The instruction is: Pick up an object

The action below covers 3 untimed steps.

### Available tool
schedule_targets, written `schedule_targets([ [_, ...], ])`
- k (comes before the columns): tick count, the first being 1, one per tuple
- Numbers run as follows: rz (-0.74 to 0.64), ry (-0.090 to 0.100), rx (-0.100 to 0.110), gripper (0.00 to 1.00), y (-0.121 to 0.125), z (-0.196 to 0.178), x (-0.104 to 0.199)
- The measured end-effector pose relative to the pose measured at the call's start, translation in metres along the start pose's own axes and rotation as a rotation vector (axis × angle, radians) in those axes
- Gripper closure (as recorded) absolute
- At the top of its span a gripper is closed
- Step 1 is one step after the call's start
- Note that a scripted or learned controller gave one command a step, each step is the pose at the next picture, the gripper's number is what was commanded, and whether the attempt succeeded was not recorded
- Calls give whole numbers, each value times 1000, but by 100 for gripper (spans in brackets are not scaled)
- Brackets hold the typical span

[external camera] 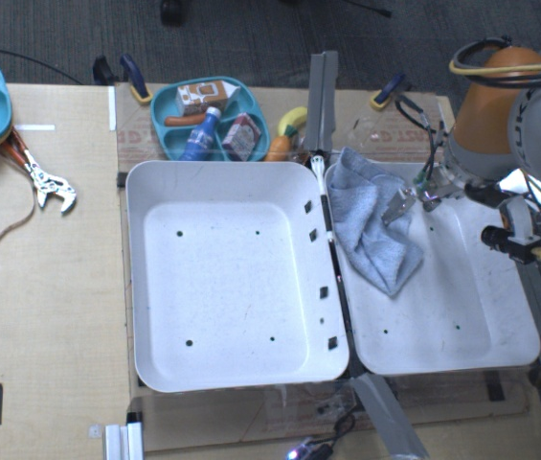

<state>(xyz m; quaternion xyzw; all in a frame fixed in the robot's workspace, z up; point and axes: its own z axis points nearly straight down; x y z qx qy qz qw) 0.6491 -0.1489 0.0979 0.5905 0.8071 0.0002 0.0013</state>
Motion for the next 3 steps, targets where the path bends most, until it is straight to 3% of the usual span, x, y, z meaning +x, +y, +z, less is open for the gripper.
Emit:
schedule_targets([
  [1, -72, 0, 1, 0, -84, 5, -6],
  [2, -74, 2, 2, 0, -135, 6, 9],
  [3, 30, 1, 1, 0, -60, 5, -20],
])
